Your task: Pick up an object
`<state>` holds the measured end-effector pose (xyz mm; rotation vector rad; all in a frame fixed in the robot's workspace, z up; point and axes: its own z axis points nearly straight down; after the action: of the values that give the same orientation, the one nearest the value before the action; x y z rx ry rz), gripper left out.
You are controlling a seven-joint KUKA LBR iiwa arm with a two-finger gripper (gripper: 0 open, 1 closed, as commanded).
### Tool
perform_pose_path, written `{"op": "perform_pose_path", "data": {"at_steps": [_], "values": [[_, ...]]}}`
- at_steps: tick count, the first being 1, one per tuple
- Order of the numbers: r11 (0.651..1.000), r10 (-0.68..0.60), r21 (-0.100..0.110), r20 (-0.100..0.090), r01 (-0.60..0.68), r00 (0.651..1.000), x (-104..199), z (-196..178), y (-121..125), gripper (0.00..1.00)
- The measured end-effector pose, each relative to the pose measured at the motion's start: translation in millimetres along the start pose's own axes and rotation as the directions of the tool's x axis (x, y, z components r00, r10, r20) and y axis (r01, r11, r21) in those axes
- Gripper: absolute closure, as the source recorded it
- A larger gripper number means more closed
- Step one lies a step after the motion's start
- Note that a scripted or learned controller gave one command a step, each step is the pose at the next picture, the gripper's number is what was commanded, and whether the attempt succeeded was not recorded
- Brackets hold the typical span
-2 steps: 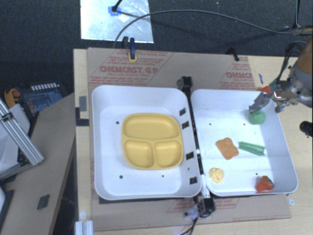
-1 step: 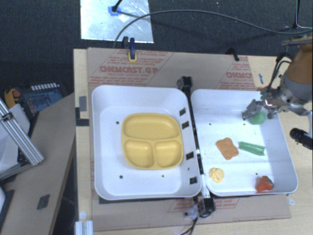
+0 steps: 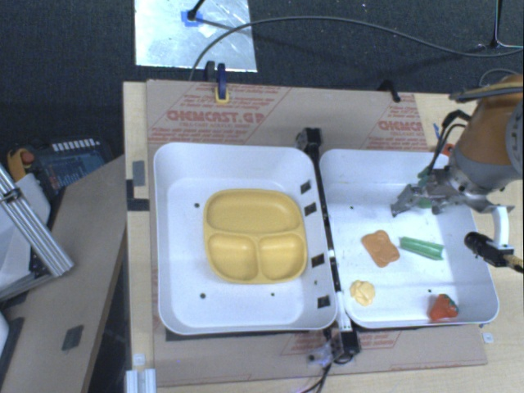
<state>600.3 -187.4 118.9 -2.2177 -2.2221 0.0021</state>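
Two shallow white plastic bins side by side on the cardboard-covered counter (image 3: 246, 109). In the left bin (image 3: 176, 244), a pale yellow three-compartment plastic tray (image 3: 252, 234), resting near the middle. In the right bin (image 3: 360, 178), four small items, all lying loose on the floor: an orange-brown flat toy slice like bread (image 3: 381, 247) near the centre; just beside it at 3 o'clock, a green stick-shaped toy vegetable (image 3: 422, 247), tilted; at 7 o'clock from the slice, a small pale yellow lumpy toy (image 3: 362, 292) close to the bin's near-left corner; at 4 o'clock from the slice, a red toy fruit with a green top (image 3: 443, 307) by the near-right corner. Above the right bin's far half, at 1 o'clock from the slice, the grey arm's claw (image 3: 422, 195), nothing seen between its fingers, apart from all four items. Open or closed: cannot tell from this angle.
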Motion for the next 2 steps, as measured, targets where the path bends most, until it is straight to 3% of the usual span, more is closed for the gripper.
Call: {"op": "perform_pose_path", "data": {"at_steps": [1,2], "values": [[1.000,0.000,-0.002,0.001,0.000,1.000,0.5,35.9,0.4,0.00],[1.000,0.001,-0.008,0.003,0.000,1.000,-0.1,22.6,2.0,1.00]]}}
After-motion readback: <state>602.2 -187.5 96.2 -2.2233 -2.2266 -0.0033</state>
